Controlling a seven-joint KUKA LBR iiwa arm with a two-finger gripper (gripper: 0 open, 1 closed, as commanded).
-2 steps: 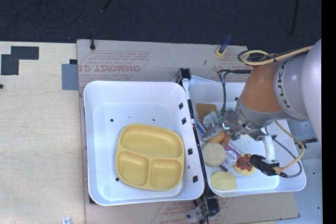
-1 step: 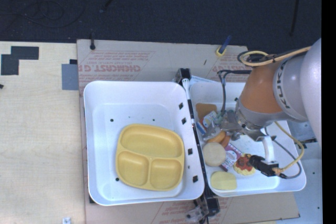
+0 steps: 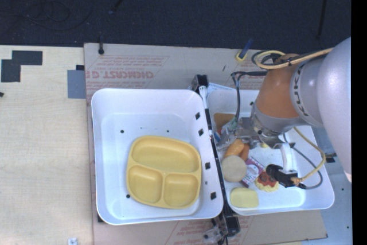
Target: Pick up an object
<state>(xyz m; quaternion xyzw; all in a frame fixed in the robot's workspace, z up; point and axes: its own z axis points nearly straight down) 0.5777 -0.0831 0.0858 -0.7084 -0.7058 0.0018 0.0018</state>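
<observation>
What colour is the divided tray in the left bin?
Pale yellow; the divided tray shows plainly in the camera view.

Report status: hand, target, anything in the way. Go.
Hand low in right bin, fingers hidden by the wrist. Nothing seen held. Orange item, round beige item, yellow block crowded beneath. Yellow tray sits in left bin.

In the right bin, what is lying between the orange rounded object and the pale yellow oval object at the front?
In the camera view, a beige round ball-like object lies between the orange rounded object and the pale yellow oval object.
</observation>
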